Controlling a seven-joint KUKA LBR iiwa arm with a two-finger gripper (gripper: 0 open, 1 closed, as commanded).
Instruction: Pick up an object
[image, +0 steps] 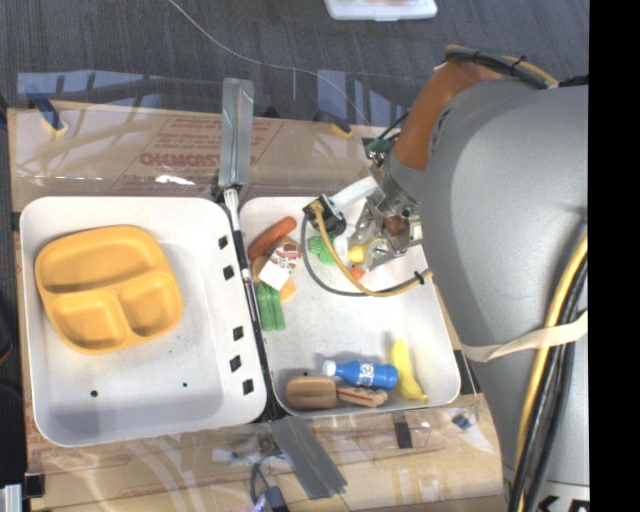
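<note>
Objects: green piece (320, 248) just left of pincer (372, 238); blue bottle (362, 373) and banana (405, 368) well below it. Pincer opening: cannot tell.

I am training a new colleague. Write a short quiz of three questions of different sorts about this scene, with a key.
1. True or false: the yellow divided tray lies in the left bin.
2. Multiple choice: the blue bottle lies nearest which edge of the right bin? A) far edge B) near edge C) it stands outside the bin
3. Fill in: right of the bottle lies a yellow ____.

Key: 1 true; 2 B; 3 banana.
</note>
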